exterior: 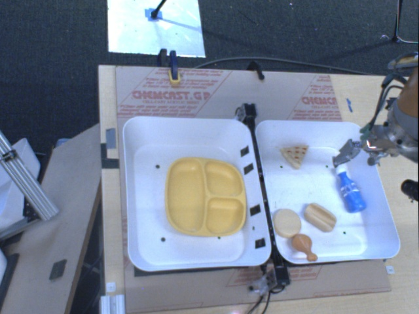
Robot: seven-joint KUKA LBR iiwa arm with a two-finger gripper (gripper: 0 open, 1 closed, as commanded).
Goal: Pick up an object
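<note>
End effector, finger state unclear, hangs over the right bin above a blue bottle on the bench.

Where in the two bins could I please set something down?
Free: right white bin floor between triangular waffle wedge and blue plastic bottle; left white bin margins around yellow divided plate. Crowded: near tan round biscuit, hotdog bun, drumstick.

The worktop carries a printed board. On the board, two white bins sit touching side by side: left bin, right bin.
</note>
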